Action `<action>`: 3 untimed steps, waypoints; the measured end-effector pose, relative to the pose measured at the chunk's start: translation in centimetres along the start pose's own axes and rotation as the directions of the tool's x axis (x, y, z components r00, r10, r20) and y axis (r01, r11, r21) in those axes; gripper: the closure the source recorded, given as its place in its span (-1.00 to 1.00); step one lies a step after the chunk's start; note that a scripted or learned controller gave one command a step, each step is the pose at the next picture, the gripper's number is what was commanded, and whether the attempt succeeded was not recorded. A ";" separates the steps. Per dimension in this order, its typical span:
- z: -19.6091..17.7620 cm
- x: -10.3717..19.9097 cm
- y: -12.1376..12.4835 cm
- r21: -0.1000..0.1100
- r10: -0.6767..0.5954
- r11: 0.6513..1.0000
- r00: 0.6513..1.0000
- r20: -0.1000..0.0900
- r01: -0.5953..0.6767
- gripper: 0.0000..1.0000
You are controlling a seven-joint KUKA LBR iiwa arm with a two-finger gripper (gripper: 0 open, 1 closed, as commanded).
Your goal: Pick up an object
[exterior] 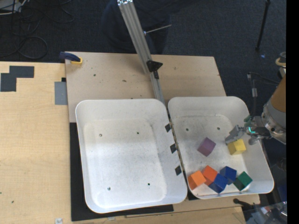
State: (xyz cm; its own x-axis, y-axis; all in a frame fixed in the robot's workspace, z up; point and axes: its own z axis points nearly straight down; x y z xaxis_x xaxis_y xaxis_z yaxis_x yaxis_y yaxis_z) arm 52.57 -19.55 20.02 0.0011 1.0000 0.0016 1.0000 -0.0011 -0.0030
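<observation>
Over right bin, gripper holding yellow cube, purple cube near, others clustered below.

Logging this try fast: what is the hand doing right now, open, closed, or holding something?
Hand: cannot be told; it sits at the right white bin's right edge, just above the small yellow cube, with no object visibly in it.

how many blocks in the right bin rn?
7: purple block mid-bin, yellow block by the gripper, two orange, two blue, green clustered near front; more may hide.
</observation>
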 end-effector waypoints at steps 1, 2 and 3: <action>5.7 -0.7 -0.8 0.006 0.000 1.000 1.000 -0.001 0.000 -1.00; 10.9 -0.7 -0.8 0.001 0.000 1.000 1.000 0.000 0.000 -1.00; 9.8 -0.8 -0.8 0.001 0.006 1.000 1.000 0.000 -0.006 1.00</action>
State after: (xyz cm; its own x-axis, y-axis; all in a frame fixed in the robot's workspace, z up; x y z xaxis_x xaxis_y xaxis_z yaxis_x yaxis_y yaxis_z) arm 51.69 -20.34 10.25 0.0072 1.0000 0.0019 1.0000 -0.0072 -0.0042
